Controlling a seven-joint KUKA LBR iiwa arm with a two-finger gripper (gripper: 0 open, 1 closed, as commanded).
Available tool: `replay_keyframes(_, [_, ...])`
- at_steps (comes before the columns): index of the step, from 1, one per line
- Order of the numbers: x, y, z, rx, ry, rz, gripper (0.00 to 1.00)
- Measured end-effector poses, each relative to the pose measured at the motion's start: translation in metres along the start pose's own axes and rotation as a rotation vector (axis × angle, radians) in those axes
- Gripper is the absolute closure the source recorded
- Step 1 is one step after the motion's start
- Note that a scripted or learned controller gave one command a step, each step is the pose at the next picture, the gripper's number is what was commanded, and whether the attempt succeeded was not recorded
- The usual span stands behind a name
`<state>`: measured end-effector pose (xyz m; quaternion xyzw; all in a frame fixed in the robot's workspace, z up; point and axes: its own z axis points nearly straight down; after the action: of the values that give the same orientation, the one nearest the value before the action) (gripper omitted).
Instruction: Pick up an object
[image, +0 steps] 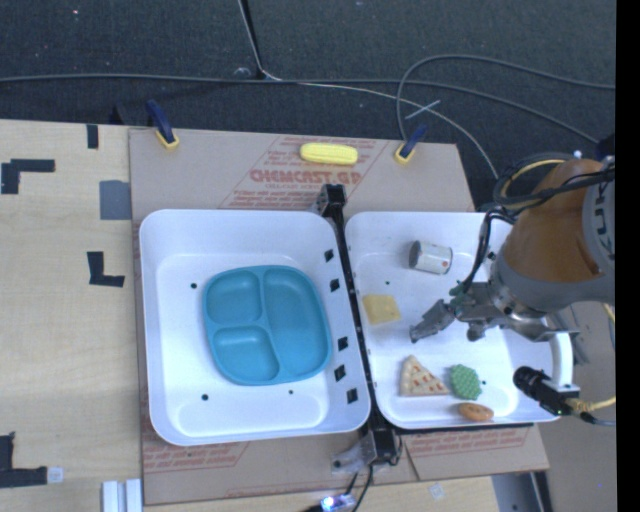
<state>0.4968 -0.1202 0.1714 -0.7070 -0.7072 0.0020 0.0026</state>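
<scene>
The approach step looks to be in hand: the jaws (428, 327) hang low over the right bin (395, 228), apparently spread and pinching nothing, between the yellow square piece (381, 308) and the pizza-slice toy (421, 379). Next, they must settle over one piece, descend and close. The arm (548, 245) reaches in from the right, wrist angled leftward.

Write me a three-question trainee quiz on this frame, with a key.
1. True or false: the blue tray lies in the left bin.
2. Which item lies outside both bins? A) yellow piece B) green piece C) cylinder
3. Fill in: the gripper hangs over the ___ bin.

Key: 1 true; 2 A; 3 right.
</scene>
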Motion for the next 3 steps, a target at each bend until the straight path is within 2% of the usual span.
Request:
replay_keyframes(1, [-0.009, 0.002, 0.056, 0.000, 0.000, 0.000, 0.00])
replay_keyframes(2, [-0.008, 0.003, 0.044, -0.003, 0.001, -0.002, 1.00])
replay_keyframes(3, [-0.005, 0.001, -0.019, -0.011, -0.002, -0.001, 1.00])
